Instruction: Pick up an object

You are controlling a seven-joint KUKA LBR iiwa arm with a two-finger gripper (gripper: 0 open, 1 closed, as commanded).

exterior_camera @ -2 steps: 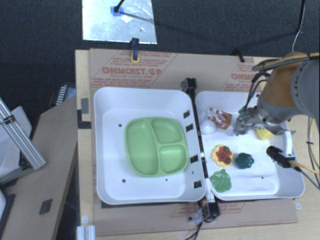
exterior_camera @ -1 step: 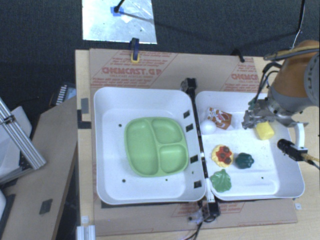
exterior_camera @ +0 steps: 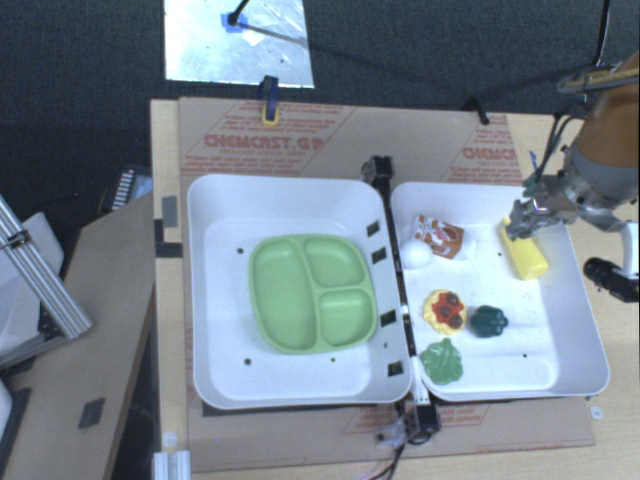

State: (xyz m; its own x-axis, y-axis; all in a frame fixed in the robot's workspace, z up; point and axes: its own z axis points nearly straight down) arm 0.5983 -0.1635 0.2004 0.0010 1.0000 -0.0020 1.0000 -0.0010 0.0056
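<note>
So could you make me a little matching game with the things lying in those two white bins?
Things:
1. divided plate
2. block by the jaws
3. white ball
4. dark round toy

Descriptions:
A. yellow, right bin
B. dark green, right bin near its front
C. light green, alone in the left bin
D. right bin, against the divider

Pairs: 1-C, 2-A, 3-D, 4-B

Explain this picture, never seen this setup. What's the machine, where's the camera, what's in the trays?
One camera looks down at a slant on a bench with two white bins. The grey arm with an orange band comes in from the right; its gripper sits above the top end of a yellow block in the right bin. I cannot tell whether it holds anything. That bin also has a red-and-white packet, a white ball, a yellow-and-red toy, a dark green piece and a light green leafy piece. The left bin holds a green divided plate.
</note>
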